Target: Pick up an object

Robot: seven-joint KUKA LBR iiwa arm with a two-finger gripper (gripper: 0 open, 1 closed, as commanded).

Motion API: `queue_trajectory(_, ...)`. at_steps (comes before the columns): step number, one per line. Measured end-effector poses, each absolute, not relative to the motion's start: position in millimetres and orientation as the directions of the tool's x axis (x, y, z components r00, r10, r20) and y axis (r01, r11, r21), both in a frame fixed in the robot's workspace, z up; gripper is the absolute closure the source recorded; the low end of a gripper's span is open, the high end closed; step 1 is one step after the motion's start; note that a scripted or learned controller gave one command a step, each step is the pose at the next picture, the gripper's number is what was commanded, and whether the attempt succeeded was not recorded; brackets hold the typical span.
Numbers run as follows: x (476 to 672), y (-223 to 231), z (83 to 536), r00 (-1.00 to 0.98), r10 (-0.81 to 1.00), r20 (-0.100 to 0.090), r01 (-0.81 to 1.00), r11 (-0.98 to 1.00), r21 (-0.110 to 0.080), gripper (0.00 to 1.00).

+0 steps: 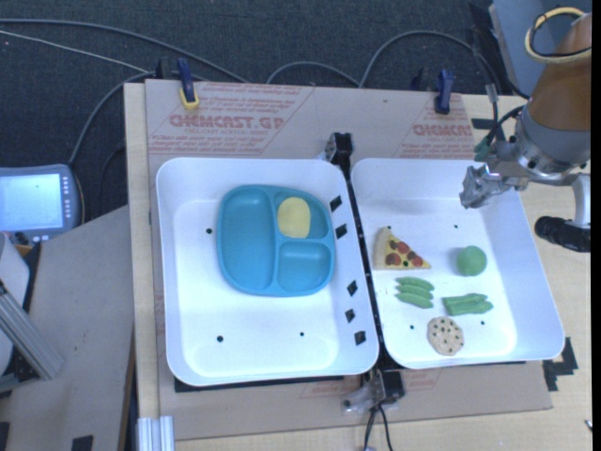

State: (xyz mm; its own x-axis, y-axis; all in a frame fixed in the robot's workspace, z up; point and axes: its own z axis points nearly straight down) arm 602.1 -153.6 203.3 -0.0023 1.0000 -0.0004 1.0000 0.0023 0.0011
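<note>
Camera view | arm (563, 92) reaches in from right | gripper (477, 188) above right bin (535, 252) far corner | finger opening unclear

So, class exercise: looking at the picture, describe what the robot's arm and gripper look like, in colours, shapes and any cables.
The arm is bulky and rounded, with grey casing and a broad orange band above the wrist. A pale yellowish cable loops over its top. Below the band sits a silver-grey wrist ring. The gripper is small, metallic grey and angular, jutting sideways from the wrist, with a dark cable beside it.
</note>
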Motion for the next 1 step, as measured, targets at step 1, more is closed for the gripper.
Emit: queue_trajectory(1, 586.8, -98.4, 203.3, -0.005, 1.0, 0.003, 1.0, 0.005, -0.007, 1.0)
